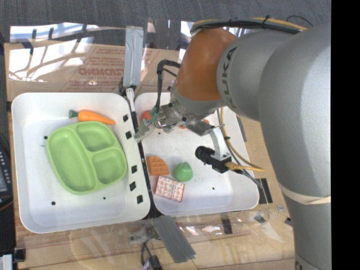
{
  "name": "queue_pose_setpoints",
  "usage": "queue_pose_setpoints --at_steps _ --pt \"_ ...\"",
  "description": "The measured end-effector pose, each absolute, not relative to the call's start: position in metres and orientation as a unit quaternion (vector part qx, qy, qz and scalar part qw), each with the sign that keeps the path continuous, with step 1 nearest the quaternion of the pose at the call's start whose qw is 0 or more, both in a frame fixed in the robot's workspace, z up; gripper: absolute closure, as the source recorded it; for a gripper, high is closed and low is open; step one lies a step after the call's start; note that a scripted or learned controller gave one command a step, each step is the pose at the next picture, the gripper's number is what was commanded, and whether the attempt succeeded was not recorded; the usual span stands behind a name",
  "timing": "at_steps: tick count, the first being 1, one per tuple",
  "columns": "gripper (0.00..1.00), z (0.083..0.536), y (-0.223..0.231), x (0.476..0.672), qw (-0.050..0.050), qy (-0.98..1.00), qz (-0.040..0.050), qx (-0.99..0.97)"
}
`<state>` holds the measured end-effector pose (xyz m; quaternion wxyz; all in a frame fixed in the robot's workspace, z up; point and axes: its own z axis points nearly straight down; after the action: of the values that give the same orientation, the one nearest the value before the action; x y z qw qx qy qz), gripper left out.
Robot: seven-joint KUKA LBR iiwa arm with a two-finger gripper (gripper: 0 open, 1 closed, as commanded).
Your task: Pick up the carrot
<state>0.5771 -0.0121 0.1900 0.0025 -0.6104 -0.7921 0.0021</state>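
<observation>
1. Two shallow white bins sit side by side; the left bin (pixel 34 207) bears a green three-compartment plastic tray (pixel 85 156).
2. The orange carrot with a green top (pixel 94 116) lies just behind the tray, near the left bin's far edge.
3. The gripper (pixel 154 121) hovers over the right bin (pixel 239 193); its opening cannot be told.
4. A waffle-like orange piece (pixel 157 165), a green ball (pixel 183 172) and a red-patterned packet (pixel 169 189) lie together in the right bin.

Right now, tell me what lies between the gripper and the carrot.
In the camera view, the two bins' adjoining walls stand between the gripper in the right bin and the carrot in the left bin, beside the green divided plate.
</observation>
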Motion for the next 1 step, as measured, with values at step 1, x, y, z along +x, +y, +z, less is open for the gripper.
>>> queue_pose_setpoints --at_steps 1 --pt "0.00 0.1910 -0.0522 0.5711 0.002 -0.906 0.0011 -0.422"
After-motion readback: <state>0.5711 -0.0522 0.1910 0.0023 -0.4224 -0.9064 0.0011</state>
